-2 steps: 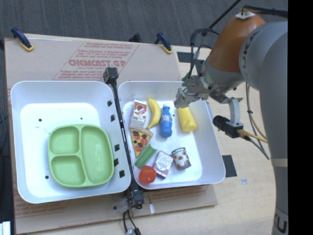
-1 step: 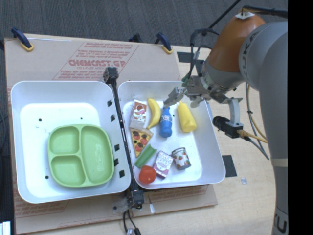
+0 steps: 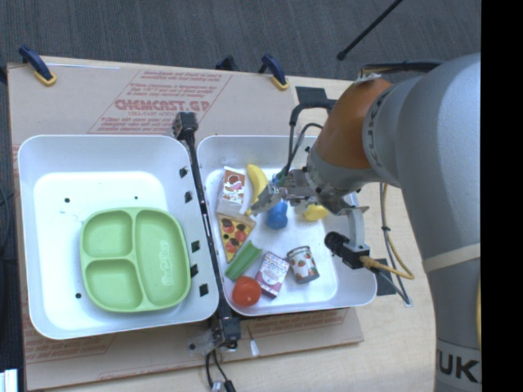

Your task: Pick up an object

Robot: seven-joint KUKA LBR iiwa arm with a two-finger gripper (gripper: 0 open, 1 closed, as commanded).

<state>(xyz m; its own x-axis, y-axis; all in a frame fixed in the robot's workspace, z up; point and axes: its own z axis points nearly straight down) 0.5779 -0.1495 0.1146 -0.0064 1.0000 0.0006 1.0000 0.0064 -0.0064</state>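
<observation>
Now | camera view: gripper (image 3: 274, 196) low in right bin (image 3: 347, 294), just above blue toy (image 3: 279, 214), banana (image 3: 257, 180) at its 10 o'clock | fingers' gap hidden, grasp cannot be judged | step: likely closing in on blue toy | next: settle lower, pinch, lift straight up clear of neighbours

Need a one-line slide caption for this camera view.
KUKA arm's gripper hovers over a blue toy in the right bin; a green divided tray sits in the left bin.
</observation>
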